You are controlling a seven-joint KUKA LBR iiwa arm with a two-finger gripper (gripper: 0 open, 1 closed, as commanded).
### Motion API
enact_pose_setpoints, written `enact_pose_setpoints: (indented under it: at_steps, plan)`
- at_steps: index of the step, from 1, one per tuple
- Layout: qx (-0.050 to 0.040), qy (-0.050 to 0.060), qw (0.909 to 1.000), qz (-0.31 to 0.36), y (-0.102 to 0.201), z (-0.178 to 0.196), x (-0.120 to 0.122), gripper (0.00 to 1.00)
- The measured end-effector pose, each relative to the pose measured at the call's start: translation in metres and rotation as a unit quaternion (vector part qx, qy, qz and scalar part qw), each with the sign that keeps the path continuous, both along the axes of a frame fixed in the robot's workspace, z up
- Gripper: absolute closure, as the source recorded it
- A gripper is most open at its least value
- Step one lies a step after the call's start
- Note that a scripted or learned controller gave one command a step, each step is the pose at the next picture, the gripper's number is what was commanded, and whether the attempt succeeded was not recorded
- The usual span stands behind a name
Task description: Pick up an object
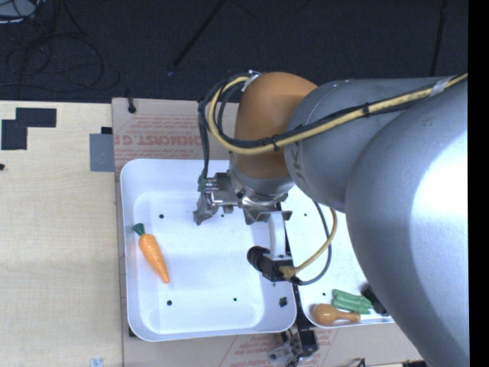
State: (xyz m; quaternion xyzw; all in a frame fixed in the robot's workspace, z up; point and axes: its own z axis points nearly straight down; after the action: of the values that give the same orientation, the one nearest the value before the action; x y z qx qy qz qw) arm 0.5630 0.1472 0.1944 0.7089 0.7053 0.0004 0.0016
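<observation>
An orange toy carrot (153, 257) with a green top lies on the floor of the left white bin (191, 323), close to its left wall. My gripper (228, 215) hangs over the upper middle of that bin, to the right of the carrot and well apart from it. Its two dark fingers (202, 213) stand spread, with bare white bin floor between them, so it is open and holds nothing. The orange band and the grey arm cover most of the right bin.
In the right bin's (344, 324) near corner lie a green pod-like toy (352, 302) and a tan-orange pear-shaped toy (333, 314). A black cable connector (263, 261) dangles under the wrist. Cardboard lies under both bins, and the wooden bench runs to the left.
</observation>
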Motion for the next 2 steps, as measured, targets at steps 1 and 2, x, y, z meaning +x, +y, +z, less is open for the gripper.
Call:
enact_pose_setpoints:
  at_steps: [1,2]
  plan:
    - [0.0006,0.003,1.0000,0.004,0.062,-0.038,0.024,0.00]
    - [0.0032,-0.005,1.0000,0.005,0.098,0.114,0.055,0.00]
